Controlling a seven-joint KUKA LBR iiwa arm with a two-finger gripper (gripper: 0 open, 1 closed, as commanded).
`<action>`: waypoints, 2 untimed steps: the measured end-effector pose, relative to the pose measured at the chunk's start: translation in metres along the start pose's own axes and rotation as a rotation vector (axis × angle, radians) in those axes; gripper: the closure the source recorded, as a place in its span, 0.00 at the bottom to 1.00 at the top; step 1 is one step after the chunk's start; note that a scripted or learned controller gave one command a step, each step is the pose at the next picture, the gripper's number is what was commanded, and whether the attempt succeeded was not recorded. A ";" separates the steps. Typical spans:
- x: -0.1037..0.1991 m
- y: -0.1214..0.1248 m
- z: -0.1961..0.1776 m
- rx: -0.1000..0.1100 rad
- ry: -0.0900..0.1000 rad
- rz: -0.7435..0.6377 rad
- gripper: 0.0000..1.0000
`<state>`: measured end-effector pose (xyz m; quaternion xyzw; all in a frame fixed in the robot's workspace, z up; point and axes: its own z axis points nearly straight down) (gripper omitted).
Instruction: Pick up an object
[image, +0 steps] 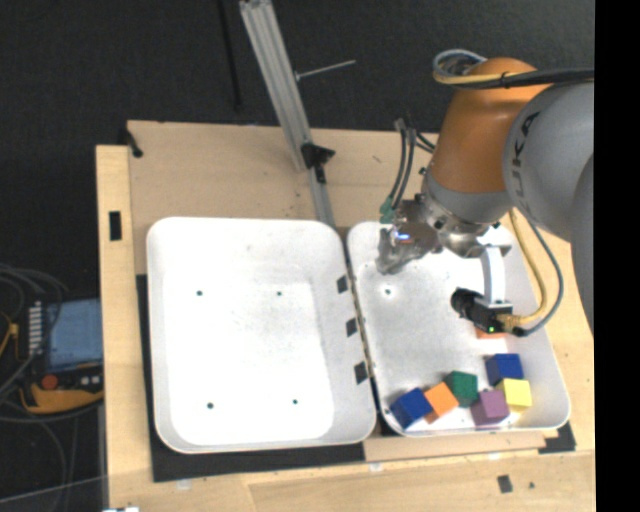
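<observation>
The grey and orange arm (500, 140) reaches in from the far right over the right bin (420, 320). The left bin (250, 330) lies just beside it. The gripper (395, 250) hangs above the right bin's far left corner; the blur leaves me unable to tell its state. Small blocks (465, 395) cluster at that bin's near edge, well apart from it.

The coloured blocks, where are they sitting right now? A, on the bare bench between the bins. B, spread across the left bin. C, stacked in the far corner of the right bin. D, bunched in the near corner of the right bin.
D: the coloured blocks lie clustered along the near edge of the right bin, well away from the gripper at that bin's far left corner.
</observation>
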<state>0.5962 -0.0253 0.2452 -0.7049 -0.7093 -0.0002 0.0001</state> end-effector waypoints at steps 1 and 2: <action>0.058 0.007 -0.005 -0.002 0.002 -0.002 1.00; 0.115 0.013 0.005 -0.001 0.000 -0.001 1.00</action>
